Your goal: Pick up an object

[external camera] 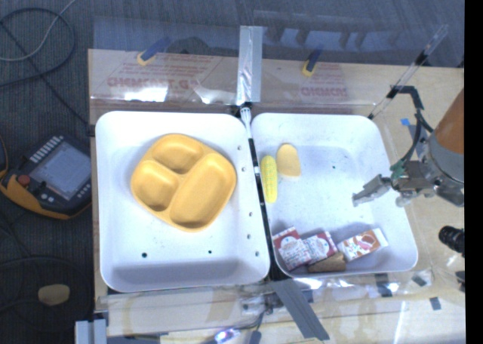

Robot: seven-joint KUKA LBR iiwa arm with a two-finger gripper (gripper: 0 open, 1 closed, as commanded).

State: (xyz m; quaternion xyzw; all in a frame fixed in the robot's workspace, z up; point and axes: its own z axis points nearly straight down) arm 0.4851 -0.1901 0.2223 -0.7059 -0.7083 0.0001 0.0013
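Note:
My gripper [383, 193] hovers over the right side of the right bin [332, 125], open, with nothing between its fingers. One grey finger [368, 191] points left over bare bin floor. A yellow corn cob [267, 177] lies along the bin's left wall. Beside it sits a small pale yellow piece [288, 160]. Along the front wall lie a red and white packet [303, 247], a brown item [327, 263] and a smaller red and white packet [362, 244]. All of these lie apart from the gripper.
The left bin [121, 259] holds a yellow divided plate [183, 180]. A metal divider strip [250, 63] stands behind the bins. Cables run past the arm [453, 146] at the right. An orange handheld pendant [47, 176] lies left of the bench.

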